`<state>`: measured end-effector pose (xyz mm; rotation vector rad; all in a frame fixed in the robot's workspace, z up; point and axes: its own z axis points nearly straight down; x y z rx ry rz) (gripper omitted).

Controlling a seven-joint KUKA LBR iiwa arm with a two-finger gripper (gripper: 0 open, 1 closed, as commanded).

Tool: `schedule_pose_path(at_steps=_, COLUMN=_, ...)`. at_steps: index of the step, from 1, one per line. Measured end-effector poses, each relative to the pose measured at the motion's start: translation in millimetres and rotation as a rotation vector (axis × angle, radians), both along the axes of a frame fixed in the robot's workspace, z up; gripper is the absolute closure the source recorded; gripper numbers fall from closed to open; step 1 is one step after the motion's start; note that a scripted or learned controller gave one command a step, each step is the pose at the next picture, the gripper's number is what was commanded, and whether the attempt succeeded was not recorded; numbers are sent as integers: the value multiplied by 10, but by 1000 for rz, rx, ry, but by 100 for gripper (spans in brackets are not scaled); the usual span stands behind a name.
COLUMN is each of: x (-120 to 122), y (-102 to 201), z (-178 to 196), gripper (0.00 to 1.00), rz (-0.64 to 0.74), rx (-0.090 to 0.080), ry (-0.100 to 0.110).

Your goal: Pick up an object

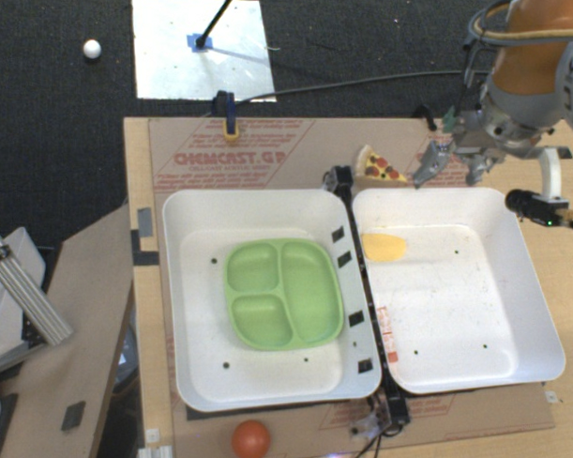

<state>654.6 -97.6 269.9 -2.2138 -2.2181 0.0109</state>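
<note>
My pincer [452, 165] hangs with fingers apart over the right bin's [516, 356] far rim, holding nothing; the yellow piece [385, 246] lies well left, nearer.

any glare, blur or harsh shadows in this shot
Camera view: lighting is even and soft; the green divided tray casts almost no shadow; both white bins look bright but not washed out; the gripper is slightly soft-edged; the yellow piece stays clear.

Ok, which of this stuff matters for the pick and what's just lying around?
For the job:
gripper, above the right bin's far edge
yellow piece in the right bin
green divided tray in the left bin

Lying about:
pizza-slice toy
orange ball
white ball
</note>
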Motion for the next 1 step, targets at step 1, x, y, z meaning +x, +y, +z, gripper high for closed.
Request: schedule_pose_path(at_steps=1, x=17, y=2, z=77, gripper=0, rz=2, rx=-1, ry=-12)
